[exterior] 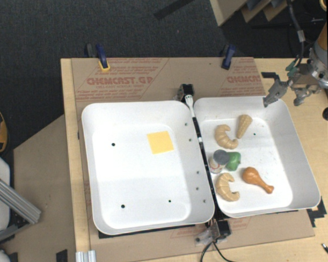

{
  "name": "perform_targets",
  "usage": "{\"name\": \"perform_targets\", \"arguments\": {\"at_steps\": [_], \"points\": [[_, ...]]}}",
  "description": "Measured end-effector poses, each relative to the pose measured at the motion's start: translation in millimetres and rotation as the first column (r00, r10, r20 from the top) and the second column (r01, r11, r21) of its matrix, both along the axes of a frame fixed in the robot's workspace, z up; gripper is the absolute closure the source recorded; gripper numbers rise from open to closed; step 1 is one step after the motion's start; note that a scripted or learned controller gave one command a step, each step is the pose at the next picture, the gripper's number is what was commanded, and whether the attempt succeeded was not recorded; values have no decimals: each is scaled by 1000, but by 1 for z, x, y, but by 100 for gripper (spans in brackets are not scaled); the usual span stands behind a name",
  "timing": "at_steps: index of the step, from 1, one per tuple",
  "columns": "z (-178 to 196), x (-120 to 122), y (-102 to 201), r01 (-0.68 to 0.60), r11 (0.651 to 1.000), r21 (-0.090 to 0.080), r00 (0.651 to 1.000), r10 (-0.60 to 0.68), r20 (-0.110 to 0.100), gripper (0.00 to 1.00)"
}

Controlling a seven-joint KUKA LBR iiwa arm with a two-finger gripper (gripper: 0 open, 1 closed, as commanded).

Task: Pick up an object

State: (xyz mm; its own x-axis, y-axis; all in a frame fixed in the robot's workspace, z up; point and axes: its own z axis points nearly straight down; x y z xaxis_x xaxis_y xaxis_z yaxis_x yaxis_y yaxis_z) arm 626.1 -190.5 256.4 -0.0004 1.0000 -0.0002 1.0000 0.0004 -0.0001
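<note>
Over the far right corner of the right bin (292, 115), the claw (285, 94) hung open and empty; I'd drop straight onto the drumstick (257, 180), since it sat clear of the rest.

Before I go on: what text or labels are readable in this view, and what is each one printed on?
"CHEMCAST GP", red print, on the brown backing sheet behind the left bin.
The same red print repeats on the sheet behind the right bin, around; too faint and partly hidden to read fully.
Smaller red lines around both prints: too small to read.
Yellow square and the toy foods: no text that I can make out.
</note>
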Motion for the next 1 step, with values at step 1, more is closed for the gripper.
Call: {"name": "perform_targets", "arguments": {"at_steps": [1], "points": [[-130,-8,66,-5,1000,6,1000,5,-11,0]]}}
